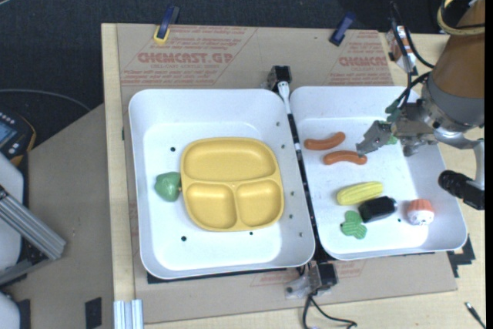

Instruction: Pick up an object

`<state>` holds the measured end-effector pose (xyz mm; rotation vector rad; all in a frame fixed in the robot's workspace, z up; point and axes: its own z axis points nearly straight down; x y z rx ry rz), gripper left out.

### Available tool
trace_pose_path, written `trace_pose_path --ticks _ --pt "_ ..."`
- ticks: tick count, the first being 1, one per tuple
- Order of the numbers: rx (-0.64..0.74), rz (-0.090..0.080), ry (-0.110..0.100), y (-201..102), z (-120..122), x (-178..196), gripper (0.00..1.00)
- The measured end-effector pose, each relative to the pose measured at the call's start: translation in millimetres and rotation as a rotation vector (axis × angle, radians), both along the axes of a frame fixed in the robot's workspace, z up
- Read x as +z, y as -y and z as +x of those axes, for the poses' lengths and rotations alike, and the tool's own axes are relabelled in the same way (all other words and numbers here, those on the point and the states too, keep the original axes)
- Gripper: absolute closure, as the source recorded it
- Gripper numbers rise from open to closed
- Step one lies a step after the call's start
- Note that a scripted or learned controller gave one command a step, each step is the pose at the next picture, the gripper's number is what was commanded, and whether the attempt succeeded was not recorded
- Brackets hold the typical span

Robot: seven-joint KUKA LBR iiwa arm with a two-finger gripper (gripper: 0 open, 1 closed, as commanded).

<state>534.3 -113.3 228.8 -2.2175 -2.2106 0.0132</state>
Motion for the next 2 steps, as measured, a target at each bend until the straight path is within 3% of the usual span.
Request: trace_pose_path --ticks 1,2 --pt "0.003 -0.002 0.014 -0.2 2.6 6.9 0.0" --pt "0.002 0.001 0.005 3.5 0.6 -56.2 0.0"
